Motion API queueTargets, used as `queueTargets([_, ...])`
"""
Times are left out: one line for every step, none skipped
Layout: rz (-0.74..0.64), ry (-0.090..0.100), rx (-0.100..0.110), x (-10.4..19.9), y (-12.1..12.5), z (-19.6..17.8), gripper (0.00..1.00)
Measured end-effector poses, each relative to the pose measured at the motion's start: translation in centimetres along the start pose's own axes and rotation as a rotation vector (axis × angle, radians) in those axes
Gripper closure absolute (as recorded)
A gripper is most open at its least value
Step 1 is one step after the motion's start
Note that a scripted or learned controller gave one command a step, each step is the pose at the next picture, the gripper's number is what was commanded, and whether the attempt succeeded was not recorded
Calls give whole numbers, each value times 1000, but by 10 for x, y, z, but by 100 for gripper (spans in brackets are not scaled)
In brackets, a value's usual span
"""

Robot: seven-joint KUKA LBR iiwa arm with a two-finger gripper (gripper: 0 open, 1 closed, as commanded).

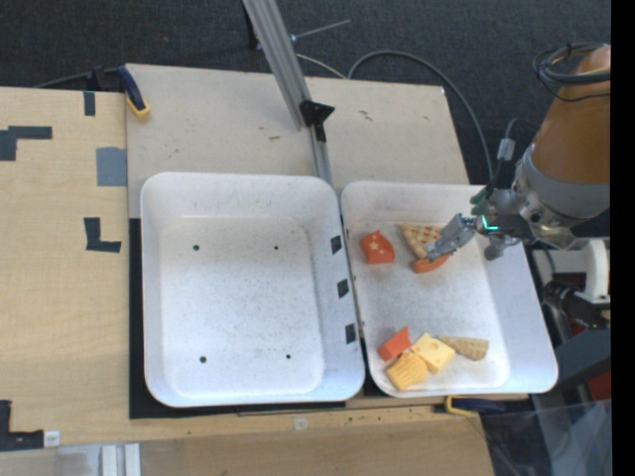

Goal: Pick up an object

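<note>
Camera view: jaws point(444, 249) clenched on small orange-red piece point(430, 264) beside waffle wedge point(421, 237).

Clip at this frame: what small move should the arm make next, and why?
Probably a short descent: the pincer sits low in the right bin, right at the small orange-red piece beside the waffle-like wedge, with nothing visibly between its tips.

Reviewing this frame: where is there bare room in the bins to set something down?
The left bin has open floor wall to wall. In the right bin, a bare strip lies between the claw with the upper pieces and the lower cluster. Those two groups are crowded.
</note>
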State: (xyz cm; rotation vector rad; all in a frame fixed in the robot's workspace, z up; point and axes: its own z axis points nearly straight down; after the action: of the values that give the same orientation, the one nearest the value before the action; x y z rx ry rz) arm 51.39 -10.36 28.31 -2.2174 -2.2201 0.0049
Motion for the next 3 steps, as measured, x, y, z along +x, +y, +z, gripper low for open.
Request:
queueTargets([-1, -1, -4, 0, 1, -2, 0])
queueTargets([1, 0, 0, -2, -2, 42, 0])
queueTargets([1, 0, 2, -6, -12, 92, 0])
